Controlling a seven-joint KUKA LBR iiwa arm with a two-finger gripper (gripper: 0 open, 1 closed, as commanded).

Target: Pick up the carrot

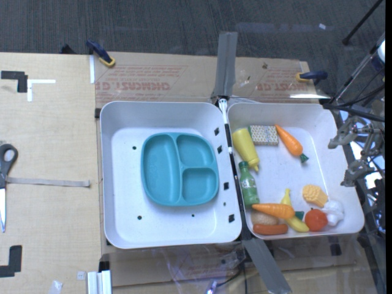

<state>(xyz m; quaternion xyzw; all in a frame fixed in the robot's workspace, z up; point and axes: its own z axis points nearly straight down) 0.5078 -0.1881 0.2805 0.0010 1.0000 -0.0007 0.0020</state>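
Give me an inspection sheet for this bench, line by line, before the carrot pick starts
Surface: two white bins side by side, left bin, right bin.
Job's things: two carrots in the right bin, upper carrot and lower carrot.
Clutter: teal divided plate in left bin; mustard bottle, green bottle, sponge, tomato, banana in right.
Grippers: gripper at right bin's right edge; fingers unclear.
Cables: nothing seen.
Surroundings: scissors, clamps.

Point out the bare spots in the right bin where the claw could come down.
Right bin: the middle floor is bare, bordered by the upper carrot, green bottle and corn. The near edge is crowded: lower carrot, sausage, banana, tomato.
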